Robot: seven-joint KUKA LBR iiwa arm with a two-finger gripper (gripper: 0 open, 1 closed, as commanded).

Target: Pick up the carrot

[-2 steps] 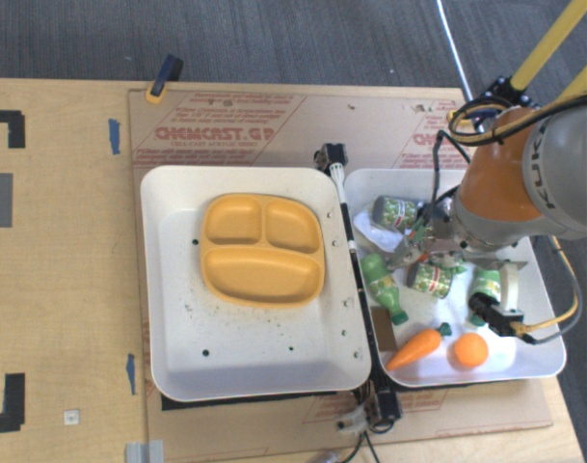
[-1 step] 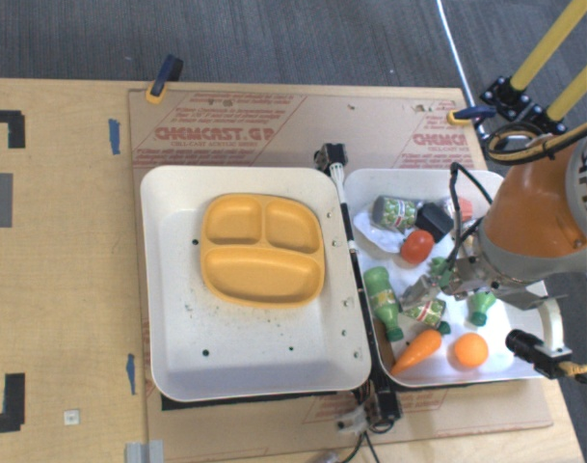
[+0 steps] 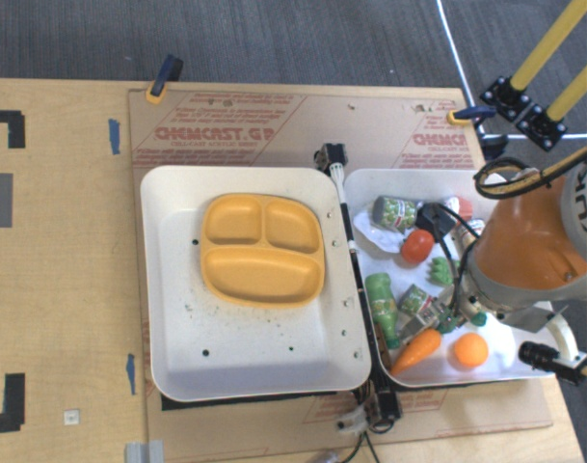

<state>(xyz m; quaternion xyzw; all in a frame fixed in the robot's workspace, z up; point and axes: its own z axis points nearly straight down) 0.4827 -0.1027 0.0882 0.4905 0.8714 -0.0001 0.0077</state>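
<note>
Nearest us, the carrot [image 3: 417, 348] lies at the front of the right bin [image 3: 505, 372], long axis slanting, tip pointing front-left. The jaws [image 3: 455, 318] sit just behind and right of it; we can't tell how they're set, wrist's blocking.

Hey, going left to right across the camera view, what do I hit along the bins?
Left bin → yellow divided plate → right bin → carrot → orange ball

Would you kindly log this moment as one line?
arm over right bin | gripper near carrot | carrot lying in bin
</note>
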